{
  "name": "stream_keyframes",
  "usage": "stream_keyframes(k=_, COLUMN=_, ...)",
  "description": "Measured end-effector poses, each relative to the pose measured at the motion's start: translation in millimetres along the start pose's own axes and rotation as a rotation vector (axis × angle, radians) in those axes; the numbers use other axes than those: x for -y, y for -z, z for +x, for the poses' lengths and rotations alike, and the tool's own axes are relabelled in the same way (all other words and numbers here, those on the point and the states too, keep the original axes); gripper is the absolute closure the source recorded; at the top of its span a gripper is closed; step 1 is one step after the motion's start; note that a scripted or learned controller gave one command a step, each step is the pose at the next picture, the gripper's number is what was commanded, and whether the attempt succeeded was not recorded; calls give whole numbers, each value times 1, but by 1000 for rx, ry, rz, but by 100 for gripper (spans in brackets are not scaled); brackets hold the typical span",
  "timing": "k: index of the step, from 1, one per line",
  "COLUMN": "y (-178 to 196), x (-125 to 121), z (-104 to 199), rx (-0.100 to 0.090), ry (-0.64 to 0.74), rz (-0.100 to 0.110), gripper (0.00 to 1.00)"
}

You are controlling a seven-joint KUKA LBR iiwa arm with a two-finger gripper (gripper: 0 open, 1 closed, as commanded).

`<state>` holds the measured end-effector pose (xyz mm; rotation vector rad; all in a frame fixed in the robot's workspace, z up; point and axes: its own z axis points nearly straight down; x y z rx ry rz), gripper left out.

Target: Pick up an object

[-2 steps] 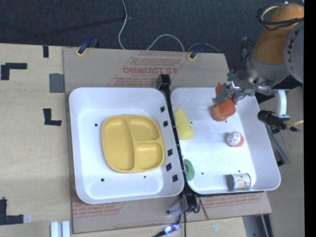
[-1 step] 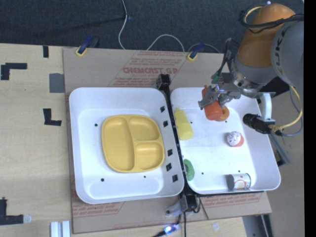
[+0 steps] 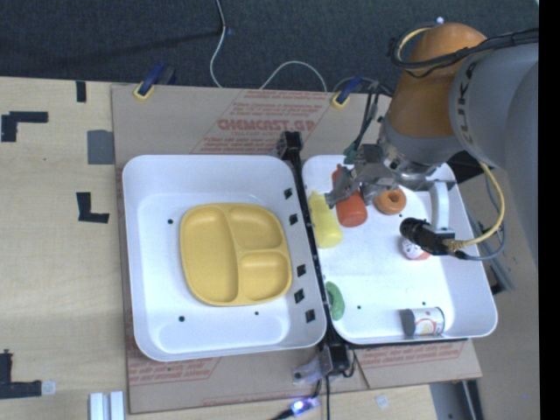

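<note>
Your table (image 3: 52, 261) is pale wood under a cardboard sheet (image 3: 254, 121), with dark carpet (image 3: 105, 16) beyond it. On the cardboard you see two white bins side by side. The left bin (image 3: 149, 182) holds a yellow divided plate (image 3: 234, 254). The arm (image 3: 446, 77) reaches over the right bin (image 3: 472, 309), its gripper (image 3: 348, 191) low near the bin's far left corner. Just beside it lie a red object (image 3: 353, 212), a yellow block (image 3: 325, 226) and an orange ring (image 3: 390, 201). You cannot tell whether the fingers are open or closed. A small can (image 3: 423, 322) lies near the front wall, and a green piece (image 3: 335, 299) by the left wall.
</note>
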<state>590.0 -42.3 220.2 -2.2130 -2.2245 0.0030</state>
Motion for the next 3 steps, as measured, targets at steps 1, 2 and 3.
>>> stream_keyframes(k=1, y=-9, x=15, z=46, rx=1, ry=0, rz=0, gripper=100)
stream_keyframes(k=2, y=-6, x=28, z=88, rx=0, ry=1, rz=0, gripper=100)
stream_keyframes(k=3, y=-10, x=55, z=138, rx=0, ry=2, rz=1, gripper=100)
